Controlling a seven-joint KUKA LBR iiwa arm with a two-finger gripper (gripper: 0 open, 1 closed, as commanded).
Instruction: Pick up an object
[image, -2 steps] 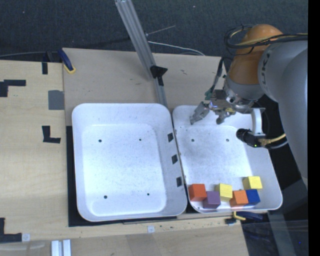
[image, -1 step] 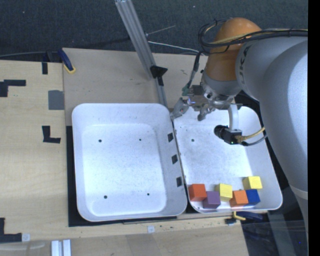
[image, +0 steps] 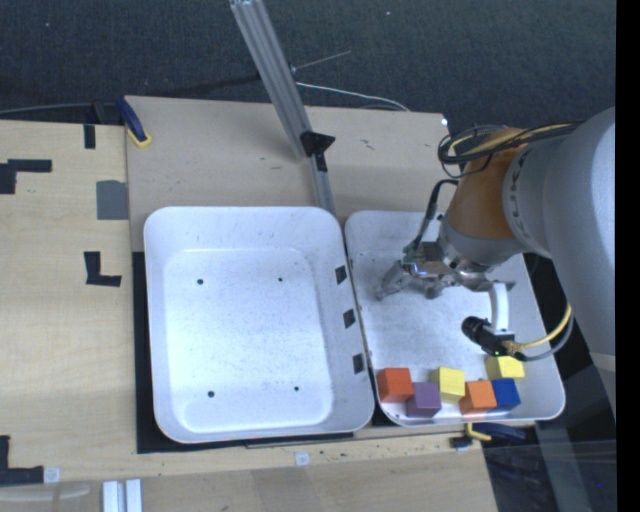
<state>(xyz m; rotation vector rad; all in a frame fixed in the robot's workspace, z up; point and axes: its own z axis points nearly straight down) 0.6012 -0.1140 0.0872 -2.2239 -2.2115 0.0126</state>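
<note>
Several small blocks lie along the near edge of the right bin (image: 395, 330): an orange-red block (image: 395, 383), a purple block (image: 427, 398), a yellow block (image: 452, 382), an orange block (image: 480, 396), a blue block (image: 505, 393) and a second yellow block (image: 508, 367). My gripper (image: 410, 291) hangs low over the far middle of this bin, well behind the blocks. Its fingers are spread apart, with bare bin floor between them. The orange wrist band sits right above it.
The left bin (image: 160, 300) lies beside the right one, their rims touching. A slanted metal pole (image: 280, 80) ends in a black clamp near the bins' far corner. A black cable fitting (image: 480, 333) hangs off the wrist over the right bin's right side.
</note>
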